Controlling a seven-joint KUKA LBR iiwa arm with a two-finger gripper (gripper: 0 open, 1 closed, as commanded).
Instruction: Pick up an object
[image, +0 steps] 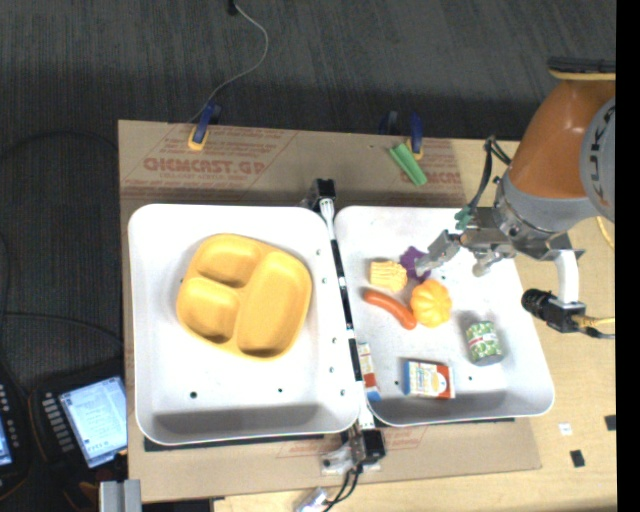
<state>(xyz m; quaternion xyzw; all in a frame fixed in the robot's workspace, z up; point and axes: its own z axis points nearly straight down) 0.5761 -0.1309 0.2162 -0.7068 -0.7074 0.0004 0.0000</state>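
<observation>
Cardboard-topped bench (200, 165), two white bins (150, 300), dark carpet (100, 60).

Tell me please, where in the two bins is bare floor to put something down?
Left bin: a bare strip in front of the yellow tray. Right bin: bare floor along its far wall, and a patch between the carrot and the carton. Crowded around the pumpkin, under the gripper.

Dark grey carpet floor (120, 60); brown cardboard sheet (300, 160) on bench; cable (245, 55) trailing across carpet.
</observation>
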